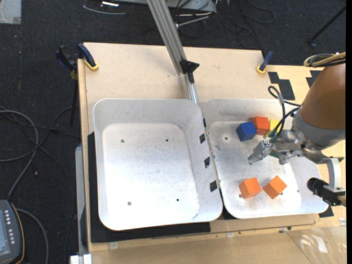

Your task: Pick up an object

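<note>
The right bin (pixel 231 210) holds several small blocks. A blue block (pixel 247 130) lies at the back, with an orange block (pixel 261 124) beside it and a yellow block (pixel 274 127) partly hidden behind the arm's cables. Two more orange blocks sit near the front, one on the left (pixel 250 187) and one on the right (pixel 275 186). My gripper (pixel 269 157) hangs over the middle of this bin, between the back group and the front pair. It is open and nothing sits between its fingers.
The left bin (pixel 104 114) stands beside the right one, and their rims meet along a ridge (pixel 209 158). A slanted metal pole (pixel 168 29) crosses the back of the bench. Clamps (pixel 88 56) grip the board's far corners.
</note>
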`<action>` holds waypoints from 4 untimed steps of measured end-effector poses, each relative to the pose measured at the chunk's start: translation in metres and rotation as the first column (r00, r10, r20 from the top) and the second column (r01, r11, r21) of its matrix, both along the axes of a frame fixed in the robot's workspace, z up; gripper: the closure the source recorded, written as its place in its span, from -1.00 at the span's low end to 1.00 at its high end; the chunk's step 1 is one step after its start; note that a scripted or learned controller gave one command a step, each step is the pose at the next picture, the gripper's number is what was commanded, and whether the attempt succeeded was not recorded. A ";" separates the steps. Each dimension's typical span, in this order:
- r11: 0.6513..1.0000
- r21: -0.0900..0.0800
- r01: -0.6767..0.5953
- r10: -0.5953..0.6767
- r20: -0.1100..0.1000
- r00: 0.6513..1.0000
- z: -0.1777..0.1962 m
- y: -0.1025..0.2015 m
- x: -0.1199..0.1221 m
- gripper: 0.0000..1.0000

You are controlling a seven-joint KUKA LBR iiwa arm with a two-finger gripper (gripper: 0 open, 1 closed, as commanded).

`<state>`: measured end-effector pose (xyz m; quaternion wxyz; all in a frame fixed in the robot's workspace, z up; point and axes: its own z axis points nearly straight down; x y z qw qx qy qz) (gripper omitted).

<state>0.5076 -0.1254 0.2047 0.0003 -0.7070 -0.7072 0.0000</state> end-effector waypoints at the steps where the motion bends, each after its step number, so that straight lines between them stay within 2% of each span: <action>1: 1.000 -0.002 0.002 -0.002 0.001 1.000 -0.111 0.018 -0.018 -1.00; 2: 1.000 0.000 0.003 -0.003 0.004 1.000 -0.099 0.018 -0.017 1.00; 3: 1.000 0.000 -0.008 0.008 0.010 1.000 -0.006 0.085 0.097 1.00; 4: 1.000 0.002 -0.009 0.009 0.005 1.000 -0.010 0.146 0.145 1.00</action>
